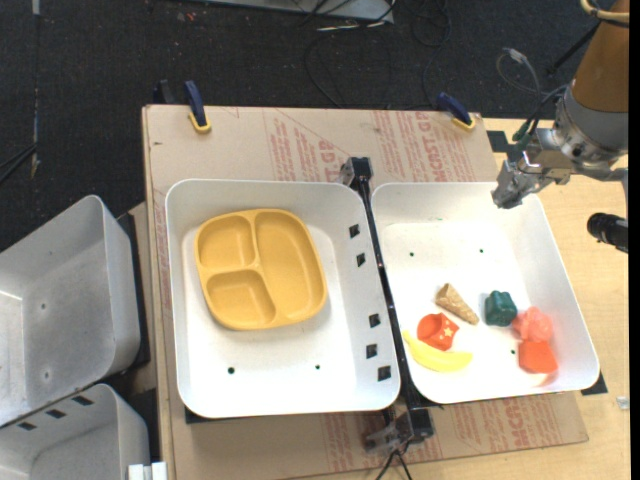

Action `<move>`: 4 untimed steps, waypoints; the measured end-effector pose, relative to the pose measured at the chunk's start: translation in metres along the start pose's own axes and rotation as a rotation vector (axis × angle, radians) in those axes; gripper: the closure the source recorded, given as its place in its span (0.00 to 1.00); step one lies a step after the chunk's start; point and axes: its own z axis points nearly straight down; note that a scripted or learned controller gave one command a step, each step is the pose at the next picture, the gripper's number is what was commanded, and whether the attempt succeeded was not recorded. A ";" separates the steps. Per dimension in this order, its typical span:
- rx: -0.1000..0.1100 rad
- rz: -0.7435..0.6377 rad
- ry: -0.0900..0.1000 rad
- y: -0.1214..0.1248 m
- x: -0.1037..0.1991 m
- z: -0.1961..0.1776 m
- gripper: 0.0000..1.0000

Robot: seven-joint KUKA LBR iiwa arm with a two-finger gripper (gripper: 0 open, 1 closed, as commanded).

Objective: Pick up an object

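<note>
End effector (508,194) hovers at the right bin's (480,238) one-o'clock corner, nothing in it; its state I cannot tell. Toys (487,329) cluster toward five o'clock, well apart, so I reckon no pick has begun.

even, bright overhead light, slightly warm. the two shallow white plastic bins (470,233) look near blown out, with soft shadows under their rims. the dark carpeted floor (90,58) stays dim. focus is mildly soft throughout, with grainy detail.
</note>
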 end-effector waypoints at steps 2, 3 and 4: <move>-0.001 0.001 -0.001 0.018 0.098 0.010 1.00; 0.002 0.000 0.000 0.012 0.155 0.017 1.00; -0.001 0.000 -0.001 0.017 0.213 0.019 1.00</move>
